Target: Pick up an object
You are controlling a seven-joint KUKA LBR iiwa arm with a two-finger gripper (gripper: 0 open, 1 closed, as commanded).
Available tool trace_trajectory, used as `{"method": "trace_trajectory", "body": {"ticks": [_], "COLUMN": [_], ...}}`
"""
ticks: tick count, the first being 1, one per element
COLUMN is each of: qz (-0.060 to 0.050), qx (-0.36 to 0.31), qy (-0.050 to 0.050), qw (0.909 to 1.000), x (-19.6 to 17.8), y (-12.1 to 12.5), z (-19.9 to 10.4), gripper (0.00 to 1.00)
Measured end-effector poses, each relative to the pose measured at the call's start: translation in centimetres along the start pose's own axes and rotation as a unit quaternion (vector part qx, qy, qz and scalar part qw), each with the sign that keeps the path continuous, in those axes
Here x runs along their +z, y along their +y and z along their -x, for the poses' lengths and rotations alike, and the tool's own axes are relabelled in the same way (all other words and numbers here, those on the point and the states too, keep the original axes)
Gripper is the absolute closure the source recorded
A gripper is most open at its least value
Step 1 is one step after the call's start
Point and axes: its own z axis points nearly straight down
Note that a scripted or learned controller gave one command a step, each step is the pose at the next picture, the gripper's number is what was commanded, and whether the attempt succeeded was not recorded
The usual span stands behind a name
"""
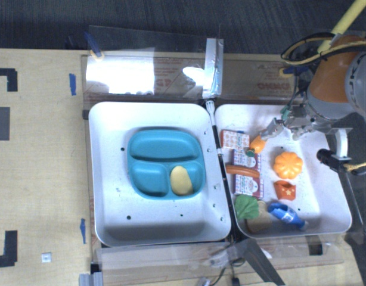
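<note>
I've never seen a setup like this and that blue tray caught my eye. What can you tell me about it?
The blue tray lies flat in the left bin, roughly at its middle. It looks like smooth, light blue plastic with rounded corners and three compartments: one long one across the far side and two smaller ones on the near side. A yellow, egg-shaped object rests in the near right compartment; the other two hold nothing. The tray sits on the bin floor, apart from the bin walls.
</note>
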Motion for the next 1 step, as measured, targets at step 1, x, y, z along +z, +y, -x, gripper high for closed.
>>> {"method": "trace_trajectory", "body": {"ticks": [1], "qz": [-0.003], "qx": [0.000], "qy": [0.000], "qw": [1.0000], "x": [0.27], "y": [-0.17], "z": [0.03], "gripper": [0.00]}}
